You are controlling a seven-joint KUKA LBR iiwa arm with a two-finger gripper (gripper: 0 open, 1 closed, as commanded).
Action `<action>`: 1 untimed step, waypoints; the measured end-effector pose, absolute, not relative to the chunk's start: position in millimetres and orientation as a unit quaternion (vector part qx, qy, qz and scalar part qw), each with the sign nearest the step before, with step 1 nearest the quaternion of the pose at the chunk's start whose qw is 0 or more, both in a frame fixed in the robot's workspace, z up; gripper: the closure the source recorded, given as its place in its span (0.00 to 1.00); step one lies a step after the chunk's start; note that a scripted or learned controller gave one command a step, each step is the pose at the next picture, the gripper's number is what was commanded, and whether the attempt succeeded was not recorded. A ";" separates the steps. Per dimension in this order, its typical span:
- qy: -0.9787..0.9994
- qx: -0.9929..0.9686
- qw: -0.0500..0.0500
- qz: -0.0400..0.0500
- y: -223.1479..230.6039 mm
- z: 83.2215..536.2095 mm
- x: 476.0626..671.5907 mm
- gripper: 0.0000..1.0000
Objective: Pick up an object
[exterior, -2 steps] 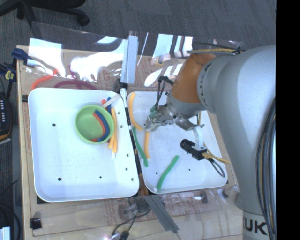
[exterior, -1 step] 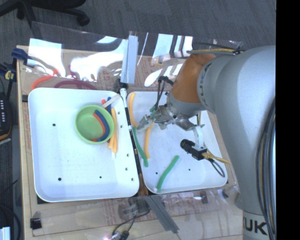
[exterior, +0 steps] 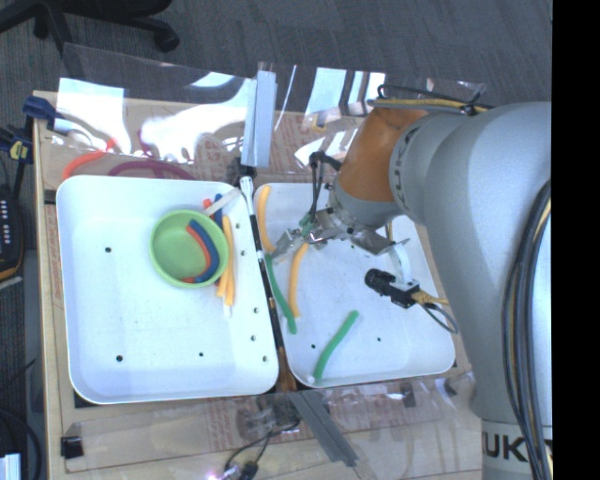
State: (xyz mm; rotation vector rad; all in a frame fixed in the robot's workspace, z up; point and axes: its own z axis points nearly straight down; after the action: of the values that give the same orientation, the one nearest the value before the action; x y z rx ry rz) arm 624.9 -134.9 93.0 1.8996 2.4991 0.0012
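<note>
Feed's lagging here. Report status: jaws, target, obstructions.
Gripper low over right bin, near yellow stick; grasp unconfirmed. Green sticks lie loose nearby. Green bowl in left bin.

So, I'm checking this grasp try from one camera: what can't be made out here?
- Gripper: the wrist covers it, so finger state and any hold are unclear.
- Right bin: the arm hides its upper right corner.
- Green bowl: the coloured pieces inside overlap, so their count is unclear.

A robotics lab is indicated: two white bins [exterior: 141, 366] are set on a bench, a grey carpet [exterior: 281, 33] and office chair base [exterior: 141, 23] are seen at twelve o'clock.
</note>
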 end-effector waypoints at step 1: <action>0.797 0.603 0.003 0.002 -133.6 104.4 626.7 1.00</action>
State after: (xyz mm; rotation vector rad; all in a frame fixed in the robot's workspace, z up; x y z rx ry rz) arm 626.7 -133.6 104.4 1.8915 2.4997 0.0055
